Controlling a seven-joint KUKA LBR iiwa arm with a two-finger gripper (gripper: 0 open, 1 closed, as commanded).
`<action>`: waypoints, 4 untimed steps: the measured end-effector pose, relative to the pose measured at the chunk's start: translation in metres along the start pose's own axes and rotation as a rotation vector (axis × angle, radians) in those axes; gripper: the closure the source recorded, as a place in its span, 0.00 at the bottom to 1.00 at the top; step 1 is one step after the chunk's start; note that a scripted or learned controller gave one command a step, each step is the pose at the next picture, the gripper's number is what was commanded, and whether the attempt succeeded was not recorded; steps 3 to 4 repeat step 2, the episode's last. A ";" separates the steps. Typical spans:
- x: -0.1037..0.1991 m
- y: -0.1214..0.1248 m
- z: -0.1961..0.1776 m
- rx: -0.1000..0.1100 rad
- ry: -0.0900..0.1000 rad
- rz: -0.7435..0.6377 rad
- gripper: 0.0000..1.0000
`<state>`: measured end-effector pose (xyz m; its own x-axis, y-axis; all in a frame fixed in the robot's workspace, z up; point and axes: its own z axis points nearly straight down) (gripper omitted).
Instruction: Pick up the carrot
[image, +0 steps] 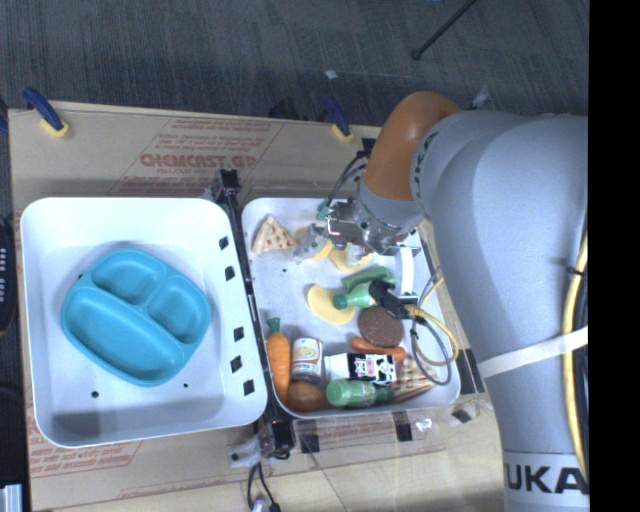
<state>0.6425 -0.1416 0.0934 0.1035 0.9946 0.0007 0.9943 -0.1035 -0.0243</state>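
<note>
Grey and bulky, the robot arm (510, 300) fills the right side of the view, its smooth rounded casing nearest the camera, with an orange band (400, 145) above the wrist; the gripper (345, 228) reaches down over the far end of the right bin (262, 215), and whether it is open or shut cannot be told, as the wrist hides it; two shallow white plastic bins sit side by side on a brown board (190, 150); the carrot (278, 362), orange, smooth and tapered, lies in the right bin along its left wall, near the front corner; its long axis runs roughly front to back, with the small green top pointing away toward the far side and the blunt end toward the front; it is well apart from the gripper; just beside it stands a small jar (306, 358); farther right lie a green bottle (355, 394), a round brown cookie (380, 326), and a yellow banana-like piece (328, 304); a wedge of pizza (270, 237) lies at the far left corner; the left bin (60, 400) holds a glossy blue divided plate (135, 315), oval with three compartments.
</note>
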 end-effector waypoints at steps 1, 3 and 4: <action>0.002 -0.039 0.004 -0.014 -0.002 -0.208 0.00; 0.002 -0.039 -0.007 -0.010 -0.003 -0.214 1.00; 0.002 -0.039 -0.007 -0.010 -0.003 -0.214 1.00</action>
